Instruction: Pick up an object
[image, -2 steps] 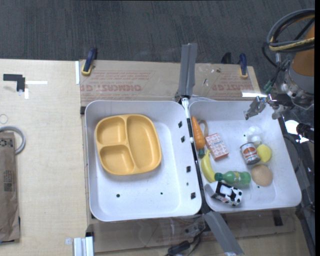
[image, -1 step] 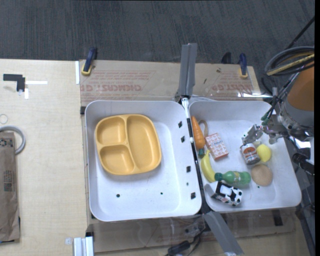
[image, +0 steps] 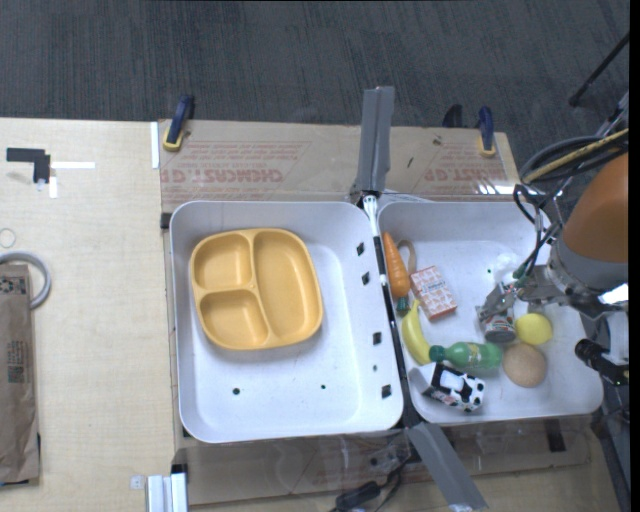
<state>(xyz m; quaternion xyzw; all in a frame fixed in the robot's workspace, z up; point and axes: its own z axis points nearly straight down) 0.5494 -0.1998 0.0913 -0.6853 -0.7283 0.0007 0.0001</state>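
- Two shallow white bins sit side by side on the bench, and we look down on them at a slant.
- We see the grey arm (image: 600, 225), with its orange band, reach in from three o'clock over the right bin (image: 585, 405).
- We see the gripper (image: 497, 312) low inside the right bin, roughly at the bin's centre; whether it is spread or closed, we cannot tell, and we see nothing clearly between its tips.
- We find the gripper just beside the yellow lemon (image: 535, 328), which lies at about four o'clock from it; whether the two touch, we cannot tell.
- We count seven objects in the right bin, one of each.
- One orange carrot (image: 396, 266) lies along the bin's nine o'clock wall, with one yellow banana (image: 413, 335) below it on the same side.
- One small pink box (image: 434, 292) sits just right of the carrot.
- One green bottle (image: 466, 354) lies on its side towards six o'clock from the gripper, touching the banana's lower end.
- One black-and-white toy cow (image: 457, 388) sits near the bin's six o'clock edge.
- One tan egg-shaped object (image: 524, 365) rests just below the lemon.
- We see the left bin (image: 290, 415) hold one yellow divided plate (image: 256, 288) with three compartments, placed towards ten o'clock.
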